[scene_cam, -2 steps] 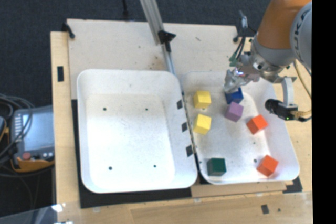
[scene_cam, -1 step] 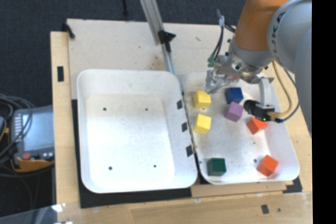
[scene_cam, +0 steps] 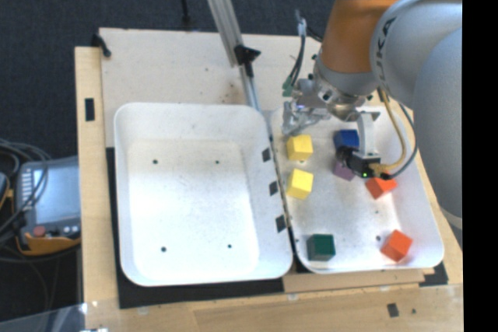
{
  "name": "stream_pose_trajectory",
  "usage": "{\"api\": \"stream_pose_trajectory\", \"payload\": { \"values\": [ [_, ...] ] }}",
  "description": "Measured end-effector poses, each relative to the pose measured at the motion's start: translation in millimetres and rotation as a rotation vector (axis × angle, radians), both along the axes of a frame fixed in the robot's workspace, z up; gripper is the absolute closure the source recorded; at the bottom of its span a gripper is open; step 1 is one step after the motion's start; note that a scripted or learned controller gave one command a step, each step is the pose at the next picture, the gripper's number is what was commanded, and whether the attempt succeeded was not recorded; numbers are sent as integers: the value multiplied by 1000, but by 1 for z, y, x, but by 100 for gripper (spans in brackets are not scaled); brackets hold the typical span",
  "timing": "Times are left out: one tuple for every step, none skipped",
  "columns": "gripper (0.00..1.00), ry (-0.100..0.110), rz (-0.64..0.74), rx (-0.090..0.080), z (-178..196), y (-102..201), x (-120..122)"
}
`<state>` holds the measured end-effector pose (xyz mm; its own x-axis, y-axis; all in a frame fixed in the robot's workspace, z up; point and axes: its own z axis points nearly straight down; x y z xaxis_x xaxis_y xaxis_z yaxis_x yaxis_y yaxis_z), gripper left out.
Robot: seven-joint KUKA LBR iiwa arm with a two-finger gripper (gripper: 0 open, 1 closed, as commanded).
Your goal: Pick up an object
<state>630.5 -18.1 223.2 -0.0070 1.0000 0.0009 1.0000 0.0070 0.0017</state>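
Note:
The right bin (scene_cam: 412,260) holds several small blocks. Two yellow cubes lie near its left wall, one (scene_cam: 299,148) above the other (scene_cam: 300,183). A dark green cube (scene_cam: 320,246) sits at the front. An orange block (scene_cam: 396,245) is at the front right and a second orange block (scene_cam: 380,186) lies further back. A blue block (scene_cam: 347,140) and a purple block (scene_cam: 343,169) sit under the wrist. My gripper (scene_cam: 298,120) hangs just above the upper yellow cube at the bin's back left.
The left white bin (scene_cam: 124,128) lies beside the right one. A slanted aluminium rail (scene_cam: 222,12) rises from between the bins at the back. A grey device with cables (scene_cam: 47,202) stands off the bench's left side.

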Motion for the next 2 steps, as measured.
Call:
{"api": "stream_pose_trajectory", "payload": {
  "values": [
    [100,-1,1,1,14,55,-6],
    [100,1,1,0,7,115,-9]
  ]
}}
